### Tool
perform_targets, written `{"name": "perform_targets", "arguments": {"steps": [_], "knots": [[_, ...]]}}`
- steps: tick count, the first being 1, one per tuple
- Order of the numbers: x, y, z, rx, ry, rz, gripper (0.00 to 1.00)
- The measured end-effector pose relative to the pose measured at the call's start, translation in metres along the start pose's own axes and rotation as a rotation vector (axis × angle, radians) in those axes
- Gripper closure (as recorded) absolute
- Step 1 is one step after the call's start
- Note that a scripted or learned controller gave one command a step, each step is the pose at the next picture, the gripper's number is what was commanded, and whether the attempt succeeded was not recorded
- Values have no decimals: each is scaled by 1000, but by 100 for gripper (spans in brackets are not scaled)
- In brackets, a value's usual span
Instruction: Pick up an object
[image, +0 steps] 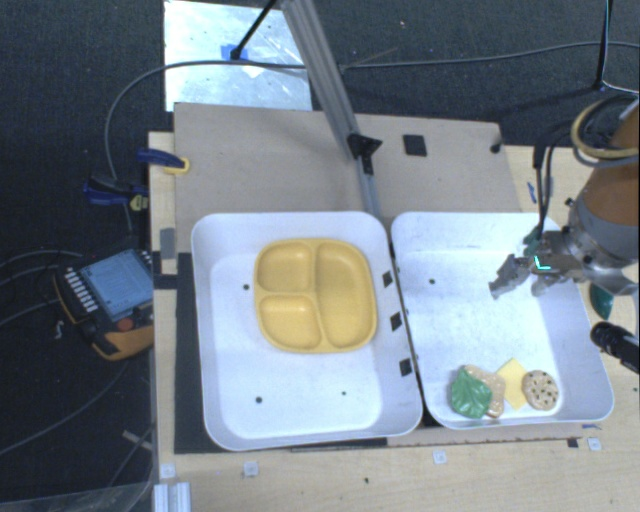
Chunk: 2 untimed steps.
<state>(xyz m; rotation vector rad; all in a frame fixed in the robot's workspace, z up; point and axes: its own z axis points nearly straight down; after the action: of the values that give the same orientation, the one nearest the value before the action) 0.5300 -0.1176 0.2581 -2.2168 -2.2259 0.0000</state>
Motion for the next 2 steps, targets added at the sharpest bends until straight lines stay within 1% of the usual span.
{"name": "perform_targets", "arguments": {"steps": [1, 2], "knots": [[0, 0, -1, -2, 0, 0, 0], [0, -1, 62, 3, 1, 3, 0]]}}
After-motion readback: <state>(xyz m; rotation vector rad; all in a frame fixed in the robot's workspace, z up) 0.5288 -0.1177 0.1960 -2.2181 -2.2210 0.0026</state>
